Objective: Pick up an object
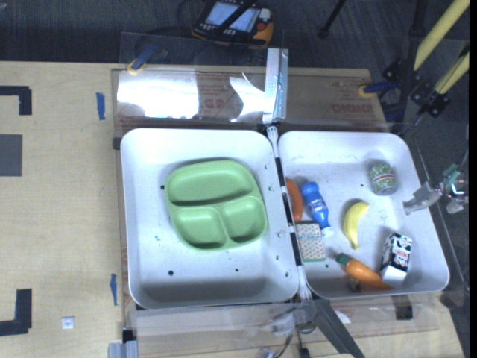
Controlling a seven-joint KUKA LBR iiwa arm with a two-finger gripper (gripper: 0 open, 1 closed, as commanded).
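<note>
The gripper (436, 194) sits at the right bin's (328, 149) right rim; I cannot tell its state. The nearest candidate, the milk carton (397, 256), lies below and slightly left of it, standing near the bin's lower right corner.

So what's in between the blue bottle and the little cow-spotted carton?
The yellow banana lies between the blue bottle and the cow-spotted carton, in the right bin, seen from the overhead camera view.
</note>
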